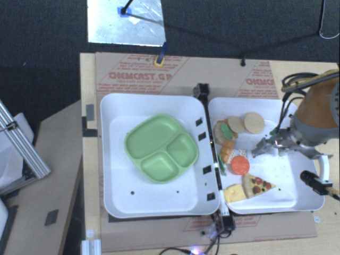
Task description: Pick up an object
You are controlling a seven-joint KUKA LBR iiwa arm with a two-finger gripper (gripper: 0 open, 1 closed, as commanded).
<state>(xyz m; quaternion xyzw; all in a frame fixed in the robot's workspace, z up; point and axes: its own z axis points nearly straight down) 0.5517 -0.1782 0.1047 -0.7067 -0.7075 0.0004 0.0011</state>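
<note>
Claw point(264, 145) hovers over right bin point(284, 200) near tomato point(240, 165).

Just left of the gripper point(264, 146), the right bin point(281, 193) is showing smooth white plastic with a faint sheen, and the left bin point(114, 158) further left is looking the same. In it, the green divided plate point(161, 147) is appearing as matt moulded plastic. Left of the gripper, the toy tomato point(240, 165) is looking like glossy red plastic, the pizza slice point(257, 185) and round cracker point(254, 122) duller. The gripper itself is reading as dull grey metal. Under the bins, a sheet of printed brown cardboard point(143, 73) is lying matt, and the wooden bench point(58, 158) is looking pale and smooth. Far up-left, a foil-like panel point(127, 15) is glinting.
</note>
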